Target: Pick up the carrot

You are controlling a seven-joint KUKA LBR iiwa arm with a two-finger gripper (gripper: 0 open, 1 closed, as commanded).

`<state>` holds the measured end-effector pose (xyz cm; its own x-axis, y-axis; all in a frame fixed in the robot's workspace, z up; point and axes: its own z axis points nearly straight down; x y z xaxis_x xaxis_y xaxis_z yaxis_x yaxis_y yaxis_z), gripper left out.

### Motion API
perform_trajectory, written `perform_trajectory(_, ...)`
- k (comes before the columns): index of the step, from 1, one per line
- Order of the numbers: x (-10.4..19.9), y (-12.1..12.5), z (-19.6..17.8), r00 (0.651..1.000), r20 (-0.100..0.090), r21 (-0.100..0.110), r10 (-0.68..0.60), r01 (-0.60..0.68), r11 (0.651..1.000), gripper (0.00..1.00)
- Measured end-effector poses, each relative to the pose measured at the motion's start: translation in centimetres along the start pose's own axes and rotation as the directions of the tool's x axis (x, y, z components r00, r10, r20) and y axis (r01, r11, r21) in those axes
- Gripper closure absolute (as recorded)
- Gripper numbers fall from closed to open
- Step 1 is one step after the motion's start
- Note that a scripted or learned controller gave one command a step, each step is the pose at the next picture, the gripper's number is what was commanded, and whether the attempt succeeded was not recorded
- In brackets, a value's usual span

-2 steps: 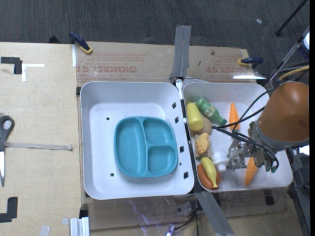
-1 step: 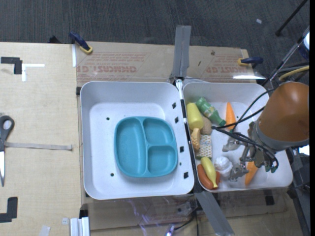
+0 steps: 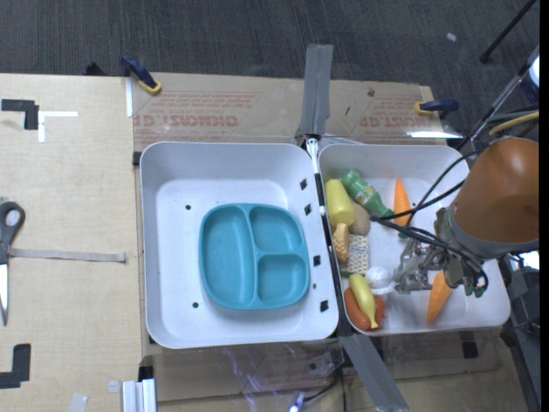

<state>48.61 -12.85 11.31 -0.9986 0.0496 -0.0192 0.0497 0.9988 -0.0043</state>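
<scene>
Two shallow white plastic bins (image 3: 154, 256) look smooth with a slight sheen, the teal three-compartment plastic tray (image 3: 255, 256) semi-glossy, the orange carrot (image 3: 438, 297) matt, the bench's pale wood-grain board (image 3: 64, 187) dull, the brown cardboard sheet (image 3: 223, 110) rough (printed lettering), the arm's orange band (image 3: 508, 191) glossy.

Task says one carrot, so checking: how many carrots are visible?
2, both in the right bin: one carrot near its far wall, another carrot beside the gripper. The arm may hide more.
</scene>
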Motion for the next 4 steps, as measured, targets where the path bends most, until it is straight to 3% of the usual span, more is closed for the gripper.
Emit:
perform_trajectory(1,0.0,0.0,0.0,1.0,0.0,0.0,0.0,0.0,1.0,0.0)
perform_trajectory(2,-0.3,0.0,-1.0,1.0,0.006,0.001,-0.003,0.003,1.0,1.0)
perform_trajectory(3,-1.8,3.7,-10.5,0.956,-0.013,0.001,0.294,-0.294,0.956,1.0)
perform_trajectory(4,-1.8,3.7,-10.5,0.956,-0.013,0.001,0.294,-0.294,0.956,0.0)
